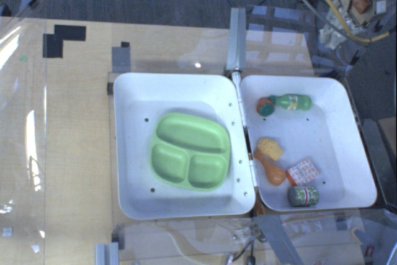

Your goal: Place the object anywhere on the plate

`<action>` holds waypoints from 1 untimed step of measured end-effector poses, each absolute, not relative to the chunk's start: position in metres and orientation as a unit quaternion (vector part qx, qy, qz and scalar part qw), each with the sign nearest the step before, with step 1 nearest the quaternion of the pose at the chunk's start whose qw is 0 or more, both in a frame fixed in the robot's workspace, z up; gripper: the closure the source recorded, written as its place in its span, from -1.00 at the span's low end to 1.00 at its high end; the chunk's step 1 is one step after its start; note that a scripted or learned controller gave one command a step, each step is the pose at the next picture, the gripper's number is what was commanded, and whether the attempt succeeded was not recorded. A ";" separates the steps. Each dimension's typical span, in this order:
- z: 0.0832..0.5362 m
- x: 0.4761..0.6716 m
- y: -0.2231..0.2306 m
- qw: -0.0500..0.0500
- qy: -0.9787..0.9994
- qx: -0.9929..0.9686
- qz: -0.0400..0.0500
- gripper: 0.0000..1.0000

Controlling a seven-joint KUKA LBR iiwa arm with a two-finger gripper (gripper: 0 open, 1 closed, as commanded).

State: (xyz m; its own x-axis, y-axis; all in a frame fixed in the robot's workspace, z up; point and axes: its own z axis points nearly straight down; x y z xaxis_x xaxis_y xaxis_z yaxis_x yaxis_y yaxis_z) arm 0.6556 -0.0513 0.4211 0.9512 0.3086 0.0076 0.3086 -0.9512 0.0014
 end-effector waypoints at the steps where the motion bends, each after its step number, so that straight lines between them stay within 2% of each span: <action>1: 0.203 0.589 -0.076 -0.001 0.114 0.994 0.000 1.00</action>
